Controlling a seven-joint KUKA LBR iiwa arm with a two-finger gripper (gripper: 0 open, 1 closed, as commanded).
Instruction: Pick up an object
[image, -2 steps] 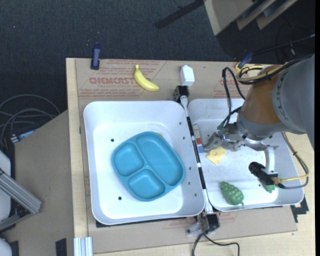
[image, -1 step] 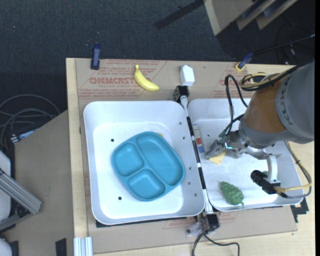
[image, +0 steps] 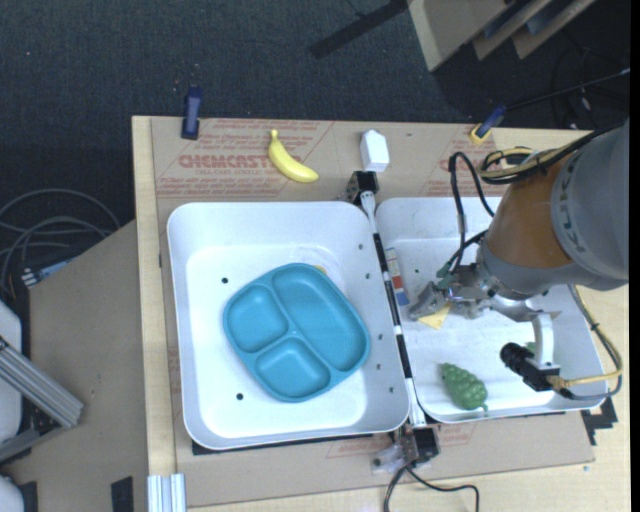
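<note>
From the camera above the bench, the gripper (image: 437, 303) is low in the right bin (image: 425, 215), near its nine o'clock wall, with the grey arm (image: 560, 220) reaching in from three o'clock. A small yellow piece (image: 434, 319) lies right at the fingertips, touching or nearly so. To do this step well, I judge the fingers should straddle the piece squarely and press down to the bin floor before closing, since so flat a thing slips out easily, then lift straight up, clear of the wall.

Whether the fingers are spread or clenched I cannot tell, nor whether the piece is between them. A green lumpy toy (image: 464, 386) lies at the gripper's five o'clock, apart from it. The left bin (image: 190, 235) holds a blue divided plate (image: 294, 331).
</note>
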